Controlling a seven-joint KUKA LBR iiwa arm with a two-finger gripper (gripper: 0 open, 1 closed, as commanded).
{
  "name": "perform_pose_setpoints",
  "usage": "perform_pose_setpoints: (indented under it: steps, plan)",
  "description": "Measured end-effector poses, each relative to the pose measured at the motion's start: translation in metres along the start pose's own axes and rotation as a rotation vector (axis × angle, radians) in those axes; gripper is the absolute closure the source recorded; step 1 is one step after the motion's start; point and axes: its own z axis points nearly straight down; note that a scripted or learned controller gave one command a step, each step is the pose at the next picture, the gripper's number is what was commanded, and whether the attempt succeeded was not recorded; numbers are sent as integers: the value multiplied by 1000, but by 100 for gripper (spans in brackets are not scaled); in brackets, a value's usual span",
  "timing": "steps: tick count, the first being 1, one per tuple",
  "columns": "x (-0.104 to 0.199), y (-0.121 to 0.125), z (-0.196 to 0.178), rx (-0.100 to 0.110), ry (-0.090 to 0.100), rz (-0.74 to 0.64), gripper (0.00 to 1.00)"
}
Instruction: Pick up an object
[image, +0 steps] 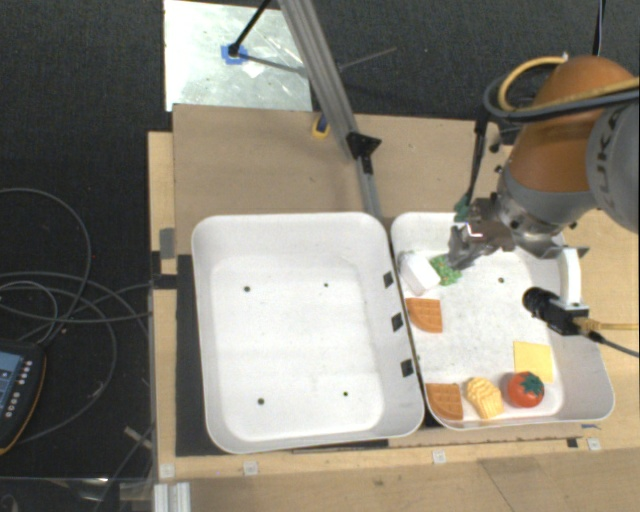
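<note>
Gripper (462, 250) is lowered onto green toy (447, 270) near right bin's (600, 400) far-left corner; grip state can't be told. Toy is judged light, soft; best pinched mid-body.

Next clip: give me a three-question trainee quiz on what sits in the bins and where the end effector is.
1. True or false: the tomato lies in the left bin.
2. Which item is the end effector directly over? A) the yellow square B) the green item C) the corn piece
3. Fill in: the two orange waffle-like pieces lie along the right bin's ____ wall.

Key: 1 false, it lies in the right bin. 2 B, beside the white block. 3 left.
</note>
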Motion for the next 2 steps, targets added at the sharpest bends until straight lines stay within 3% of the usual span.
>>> perform_pose_setpoints:
  steps: [2]
  plan:
    - [100, 22, 23, 0, -1, 1, 100]
